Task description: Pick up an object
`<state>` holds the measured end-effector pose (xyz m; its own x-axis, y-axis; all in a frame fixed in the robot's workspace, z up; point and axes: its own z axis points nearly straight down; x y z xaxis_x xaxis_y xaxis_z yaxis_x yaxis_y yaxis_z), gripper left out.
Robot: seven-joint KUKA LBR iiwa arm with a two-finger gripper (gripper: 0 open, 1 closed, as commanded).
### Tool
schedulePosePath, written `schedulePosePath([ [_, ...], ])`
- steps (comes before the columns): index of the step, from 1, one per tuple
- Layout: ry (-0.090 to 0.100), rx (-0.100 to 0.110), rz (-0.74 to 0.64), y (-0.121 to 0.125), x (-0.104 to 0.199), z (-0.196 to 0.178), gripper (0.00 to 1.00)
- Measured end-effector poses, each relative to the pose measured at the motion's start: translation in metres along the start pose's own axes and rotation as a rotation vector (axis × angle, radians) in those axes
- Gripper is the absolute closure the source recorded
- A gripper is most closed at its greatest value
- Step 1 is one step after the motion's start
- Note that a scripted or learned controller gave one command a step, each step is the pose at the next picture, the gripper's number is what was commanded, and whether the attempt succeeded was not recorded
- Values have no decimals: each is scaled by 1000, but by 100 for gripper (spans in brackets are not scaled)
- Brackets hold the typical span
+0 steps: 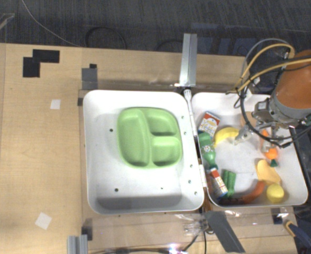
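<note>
The right bin (pixel 302 169) holds several toy foods. Among them are a red and white carton (pixel 209 123), a yellow lemon (pixel 226 136), a green bottle (pixel 207 150) and a small orange carrot (pixel 272 153). A yellow wedge (pixel 266 171), a second yellow fruit (pixel 275 193), a red chili (pixel 250 192) and a red and white tube (pixel 216 180) lie toward the front. My gripper (pixel 261 137) hangs low over the bin's right half, between the lemon and the carrot. Nothing is visibly held in it.
The left bin (pixel 100 189) contains a green divided tray (pixel 147 136). A metal post (pixel 188 62) stands behind the seam between the bins. Cables (pixel 264 54) loop above the wrist at the back right. Bare wooden bench (pixel 34 157) lies to the left.
</note>
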<state>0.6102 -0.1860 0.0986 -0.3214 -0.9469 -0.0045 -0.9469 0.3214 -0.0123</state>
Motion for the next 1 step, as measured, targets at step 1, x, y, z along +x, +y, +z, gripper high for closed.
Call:
schedulePosePath([
  [1,-5,1,-62,49,32,8,0],
])
